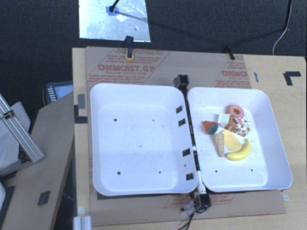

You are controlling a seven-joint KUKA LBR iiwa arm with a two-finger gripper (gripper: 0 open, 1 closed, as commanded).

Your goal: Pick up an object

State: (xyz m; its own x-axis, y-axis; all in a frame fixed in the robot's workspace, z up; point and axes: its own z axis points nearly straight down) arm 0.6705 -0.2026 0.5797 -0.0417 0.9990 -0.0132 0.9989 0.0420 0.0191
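Several toy food pieces lie clustered in the right bin (pixel 268 176). A pink frosted donut (pixel 235 111) sits at the far end of the cluster. Below it lies a sprinkled pastry (pixel 238 126). A red and green strawberry piece (pixel 210 127) is on the cluster's left, beside a small white block (pixel 223 118). A tan cone (pixel 219 144) points toward the near side. A yellow banana (pixel 240 152) curves along the near right, touching a pale yellow wedge (pixel 231 140).
The left bin (pixel 139 138) sits beside the right one, joined by a black-clipped seam (pixel 189 138). Both rest on a cardboard sheet (pixel 144 66) over a wooden bench. A shiny metal plate (pixel 114 12) lies at the back. An aluminium rail (pixel 19 133) slants at the left.
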